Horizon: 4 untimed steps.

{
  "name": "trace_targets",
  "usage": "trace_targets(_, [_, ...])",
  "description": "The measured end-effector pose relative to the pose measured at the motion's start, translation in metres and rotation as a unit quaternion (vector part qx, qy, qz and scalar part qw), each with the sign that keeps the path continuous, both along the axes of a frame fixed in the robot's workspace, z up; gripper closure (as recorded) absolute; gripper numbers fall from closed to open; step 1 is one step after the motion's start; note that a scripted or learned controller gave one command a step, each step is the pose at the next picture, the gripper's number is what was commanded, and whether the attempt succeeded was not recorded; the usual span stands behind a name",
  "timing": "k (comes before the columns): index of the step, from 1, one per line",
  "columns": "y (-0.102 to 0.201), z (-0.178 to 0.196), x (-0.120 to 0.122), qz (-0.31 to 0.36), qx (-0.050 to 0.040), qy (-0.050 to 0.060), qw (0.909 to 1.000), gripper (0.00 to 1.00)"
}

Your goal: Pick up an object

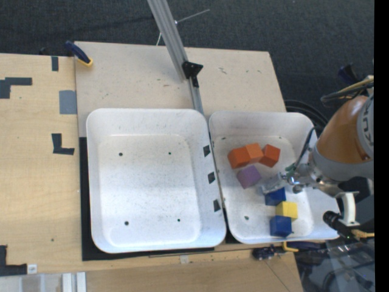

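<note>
Two shallow white bins side by side on the wooden surface (140, 78). Left bin (97, 181) fills the centre of the frame; right bin (243, 126) sits at centre right and holds all the loose objects.

Contents of right bin, upper to lower:
- Two orange blocks touching each other: larger orange block (242, 156), smaller orange block (270, 155) just to its right.
- Purple block (248, 176) just below the larger orange one.
- Blue block (275, 195) to the lower right of the purple one, right at the hand.
- Yellow block (287, 210) just below that.
- Second blue block (280, 225) touching the yellow one from below, near the bin's lower rim.

Arm (346, 142) enters from the right edge of the frame, orange band showing. Hand (288, 180) is low inside the right bin, between the purple block and the bin's right wall, just above the upper blue block. Finger state: cannot tell; the metal parts are small and blurred.

A metal pole (170, 35) slants down from the top of the frame to the gap between the bins.
</note>
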<state>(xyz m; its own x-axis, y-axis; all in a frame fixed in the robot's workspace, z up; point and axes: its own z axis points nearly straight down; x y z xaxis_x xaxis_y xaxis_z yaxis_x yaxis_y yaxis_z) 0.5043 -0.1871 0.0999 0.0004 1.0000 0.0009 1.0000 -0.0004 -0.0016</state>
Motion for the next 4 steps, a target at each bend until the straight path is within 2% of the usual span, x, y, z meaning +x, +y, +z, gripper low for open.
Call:
trace_targets(1, [0.000, -0.005, 0.002, 0.001, 0.0000, -0.002, 1.0000, 0.00])
trace_targets(2, [0.001, 0.005, 0.001, 0.001, 0.0003, -0.001, 1.0000, 1.00])
trace_targets(3, [0.008, 0.048, 0.001, 0.001, -0.0006, -0.002, 1.0000, 1.00])
trace_targets(4, [0.009, 0.111, 0.000, 0.001, -0.0012, -0.003, 1.0000, 1.00])
